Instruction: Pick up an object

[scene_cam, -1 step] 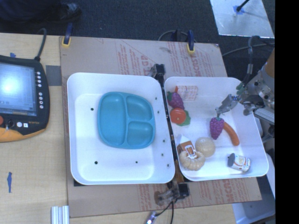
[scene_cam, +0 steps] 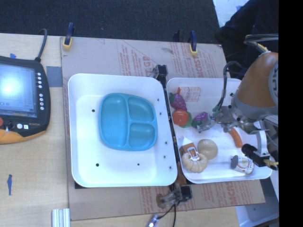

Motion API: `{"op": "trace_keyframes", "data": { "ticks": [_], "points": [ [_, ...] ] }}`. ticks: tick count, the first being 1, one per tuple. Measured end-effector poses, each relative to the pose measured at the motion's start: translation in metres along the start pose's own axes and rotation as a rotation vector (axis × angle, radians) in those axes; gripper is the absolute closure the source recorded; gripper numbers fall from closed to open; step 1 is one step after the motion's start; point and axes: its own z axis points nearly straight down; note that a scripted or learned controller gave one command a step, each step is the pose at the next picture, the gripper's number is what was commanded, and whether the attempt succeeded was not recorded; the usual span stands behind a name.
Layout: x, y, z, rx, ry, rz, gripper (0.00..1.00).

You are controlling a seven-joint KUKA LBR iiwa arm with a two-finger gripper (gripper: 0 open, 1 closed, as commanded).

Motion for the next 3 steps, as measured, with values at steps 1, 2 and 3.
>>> {"op": "trace_keyframes", "data": {
  "ticks": [1,2,3],
  "points": [
    [0.034,0.051,0.014,-0.012,-0.015,0.007,0.00],
    [0.045,0.096,0.016,-0.003,-0.001,0.002,0.00],
    [0.044,0.096,0.005,0.000,0.000,0.000,1.00]
  ]
}}
